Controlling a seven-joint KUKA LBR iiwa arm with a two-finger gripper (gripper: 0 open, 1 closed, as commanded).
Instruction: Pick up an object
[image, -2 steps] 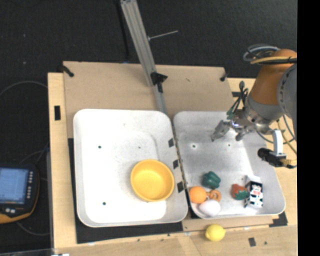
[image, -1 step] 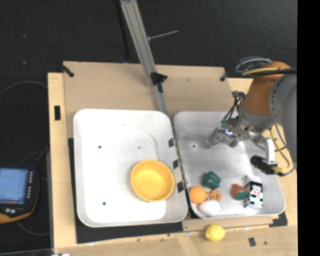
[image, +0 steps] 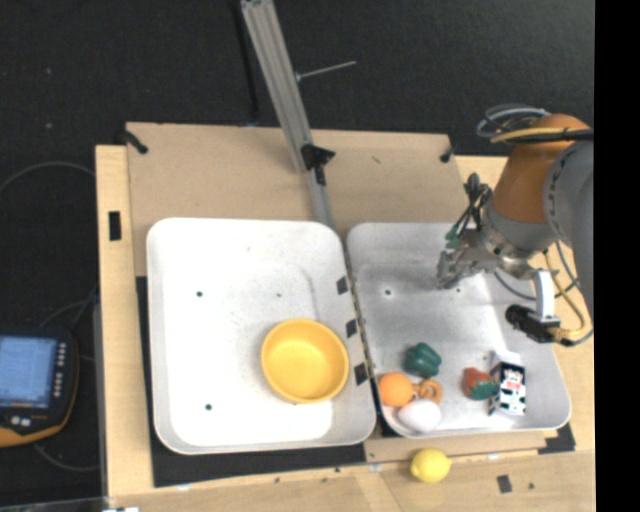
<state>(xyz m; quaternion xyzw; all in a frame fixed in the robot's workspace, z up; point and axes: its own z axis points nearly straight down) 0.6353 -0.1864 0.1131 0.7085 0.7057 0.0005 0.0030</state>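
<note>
My gripper hangs over the back part of the right bin, fingers pointing down, with nothing seen between them. Toward the bin's front lie a green object, an orange ball, a white egg-shaped object, a red and green object and a small black and white box. All of them sit well in front of the gripper. The left bin holds a yellow bowl near its front right.
A yellow lemon-like object lies on the bench in front of the right bin, outside it. A metal pole slants down toward the gap between the bins. A handheld screen sits at the far left.
</note>
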